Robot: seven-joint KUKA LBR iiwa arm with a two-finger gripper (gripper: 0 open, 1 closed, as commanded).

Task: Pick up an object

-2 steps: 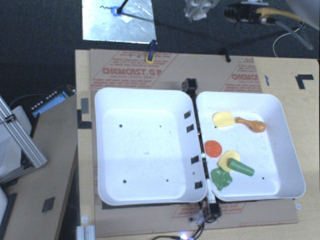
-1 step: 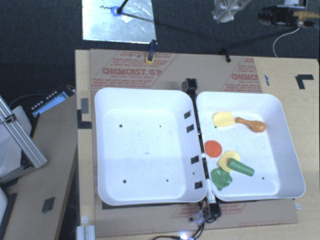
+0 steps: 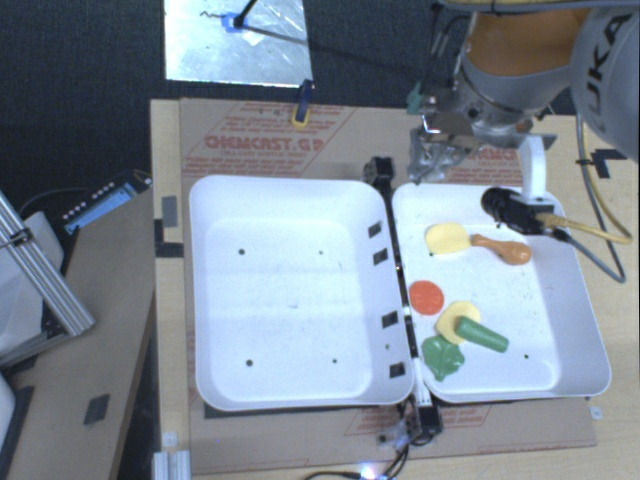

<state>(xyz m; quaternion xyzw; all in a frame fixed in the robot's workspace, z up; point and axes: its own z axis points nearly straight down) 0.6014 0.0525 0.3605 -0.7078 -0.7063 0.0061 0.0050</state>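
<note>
My gripper (image 3: 432, 165) hangs over the back left corner of the right bin (image 3: 575, 313), above the bin's rim and apart from every object. In that bin lie a pale yellow piece (image 3: 447, 238), a tan drumstick-shaped toy (image 3: 503, 249), a red disc (image 3: 427, 297), a second yellow piece (image 3: 456, 318), a green cylinder (image 3: 483, 337) resting across it, and a green leafy toy (image 3: 441, 357). The nearest object to the gripper is the pale yellow piece, some way in front of it.
The left bin (image 3: 290, 288) stands beside the right one, joined along a black-clipped divider (image 3: 397, 288). A cardboard sheet (image 3: 260, 138) lies under both bins. A yellow and blue clip (image 3: 301, 108) sits at the back.
</note>
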